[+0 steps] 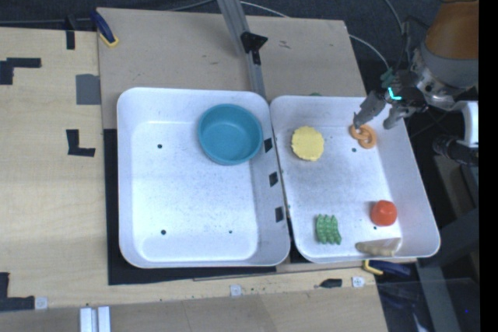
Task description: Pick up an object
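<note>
Two bins sit side by side on the bench, and the right bin [405, 167] serves as the landmark here. Inside it lie five small things: a yellow disc [307, 143] near its far left part, an orange ring [363, 137] near its far right wall, a green piece [327, 229] toward its near edge, a red ball [383, 212] by its near right side, and a pale lump [379, 247] at its near right corner. In the left bin [148, 198], just beside the landmark's left wall, stands a blue bowl [229, 134].

The gripper [378, 114] hangs over the far right corner of the right bin, with the arm reaching in from beyond that bin's right wall. One finger [367, 112] points down at the ring and seems to meet its top edge; the other sits out toward the bin's wall. The fingers look parted by a modest gap, and nothing is visibly caught between them, so I judge the ring to be unheld and lying on the bin floor.

The ring looks like the target, simply because the gripper is lined up over it. Its place close to the wall likely explains the slanted approach: there is little room on that side for a finger. A slip against the wall seems the main risk.
</note>
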`<state>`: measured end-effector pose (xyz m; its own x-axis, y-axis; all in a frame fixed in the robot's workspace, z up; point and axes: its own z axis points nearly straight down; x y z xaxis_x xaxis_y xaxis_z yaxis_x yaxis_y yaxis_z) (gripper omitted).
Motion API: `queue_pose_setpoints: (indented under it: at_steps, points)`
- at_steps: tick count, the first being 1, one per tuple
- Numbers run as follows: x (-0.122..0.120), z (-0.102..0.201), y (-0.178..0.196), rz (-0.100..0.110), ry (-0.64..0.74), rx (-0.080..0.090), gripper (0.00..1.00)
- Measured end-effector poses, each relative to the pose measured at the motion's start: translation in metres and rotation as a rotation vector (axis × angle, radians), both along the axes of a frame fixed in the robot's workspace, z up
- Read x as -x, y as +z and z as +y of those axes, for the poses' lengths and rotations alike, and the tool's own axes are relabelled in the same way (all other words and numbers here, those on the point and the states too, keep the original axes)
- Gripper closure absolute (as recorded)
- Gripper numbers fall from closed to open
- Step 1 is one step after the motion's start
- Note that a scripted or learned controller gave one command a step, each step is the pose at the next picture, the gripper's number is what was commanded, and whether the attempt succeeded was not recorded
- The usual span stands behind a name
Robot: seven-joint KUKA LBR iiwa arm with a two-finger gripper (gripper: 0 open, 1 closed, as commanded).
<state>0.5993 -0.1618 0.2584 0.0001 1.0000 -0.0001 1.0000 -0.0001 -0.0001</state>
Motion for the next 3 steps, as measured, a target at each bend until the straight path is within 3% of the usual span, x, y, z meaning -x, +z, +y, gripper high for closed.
queue_pose_setpoints:
  at_steps: [1,2,3]
  points:
    - [0.0,0.0,0.0,0.0,0.0,0.0,0.0]
    - [-0.009,-0.002,-0.054,0.004,0.001,-0.001,0.0]
    - [-0.002,0.006,-0.112,0.005,0.001,-0.001,0.0]
